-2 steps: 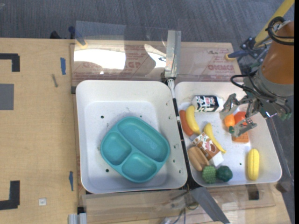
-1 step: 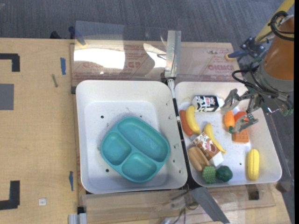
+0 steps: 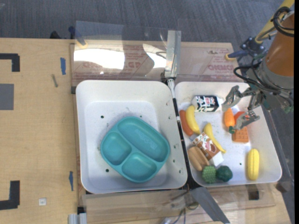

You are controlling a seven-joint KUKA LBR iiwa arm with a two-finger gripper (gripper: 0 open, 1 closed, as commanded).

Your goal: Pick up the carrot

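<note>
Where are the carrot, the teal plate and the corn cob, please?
carrot (image 3: 228, 118): camera view, orange body, right bin.
teal plate (image 3: 154, 143): camera view, bare upper-right compartment, left bin.
corn cob (image 3: 252, 164): camera view, middle of cob.

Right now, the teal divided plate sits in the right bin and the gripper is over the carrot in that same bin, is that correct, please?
Not quite: the camera view shows the teal divided plate in the left bin. The rest stands: the gripper is over the carrot in the right bin.
</note>
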